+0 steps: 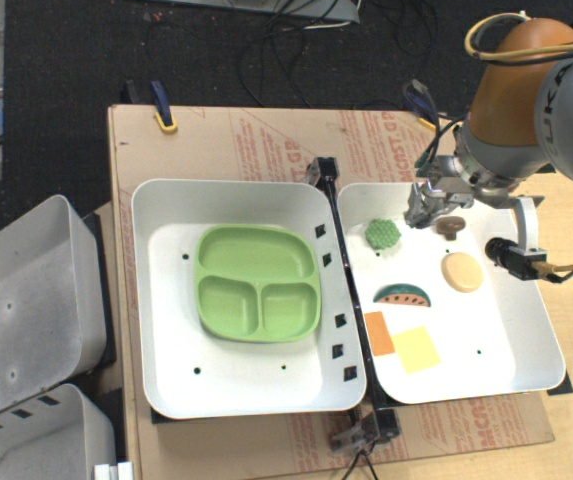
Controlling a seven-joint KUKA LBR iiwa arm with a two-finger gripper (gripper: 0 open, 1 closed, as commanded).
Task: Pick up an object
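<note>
Tool (428, 208) of the grey arm hangs low over the far edge of the right bin (526, 368), between the green bumpy piece (383, 234) and a small brown object (451, 227), and it seems placed there to try for 1 of these 2; which one, I cannot say. Whether its tips are apart or together I cannot tell, because the wrist body covers them from above, and nothing is seen between them. The other things in this bin lie well apart from each other, which should make a single pick easier: a tan round piece (462, 272) near the right edge, a watermelon slice (403, 296) in the middle, an orange flat piece (378, 332) against the left edge, and a yellow square (416, 349) just beside it, toward the near edge. The left bin (156, 368) carries 1 green divided plate (258, 282) in its middle, flat and probably hard to grip. The brown object is partly hidden by the tool and too small to identify. A black part with a cable (516, 256) hangs over the right edge of the bin; its purpose is not clear.
</note>
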